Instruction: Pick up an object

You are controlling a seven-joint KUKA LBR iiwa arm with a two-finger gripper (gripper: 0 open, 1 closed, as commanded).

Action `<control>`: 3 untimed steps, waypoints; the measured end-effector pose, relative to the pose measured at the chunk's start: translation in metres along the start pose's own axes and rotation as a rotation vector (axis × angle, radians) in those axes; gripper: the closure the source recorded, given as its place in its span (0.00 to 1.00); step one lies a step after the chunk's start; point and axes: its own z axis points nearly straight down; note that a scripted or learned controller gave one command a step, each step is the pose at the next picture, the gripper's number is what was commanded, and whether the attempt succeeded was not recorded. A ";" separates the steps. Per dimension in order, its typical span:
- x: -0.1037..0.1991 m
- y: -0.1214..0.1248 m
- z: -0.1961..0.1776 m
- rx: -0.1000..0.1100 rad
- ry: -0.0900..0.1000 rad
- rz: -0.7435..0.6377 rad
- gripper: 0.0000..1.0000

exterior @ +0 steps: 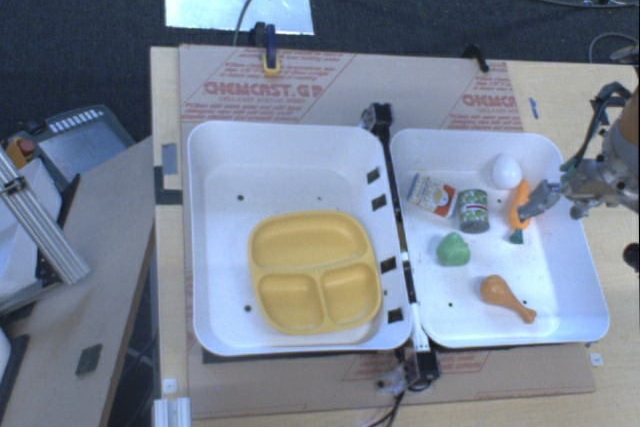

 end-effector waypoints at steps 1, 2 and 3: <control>0.001 0.003 -0.006 -0.011 -0.003 -0.004 0.00; 0.008 0.010 0.042 -0.009 -0.002 -0.007 0.00; 0.008 0.010 0.104 -0.008 -0.002 -0.002 0.00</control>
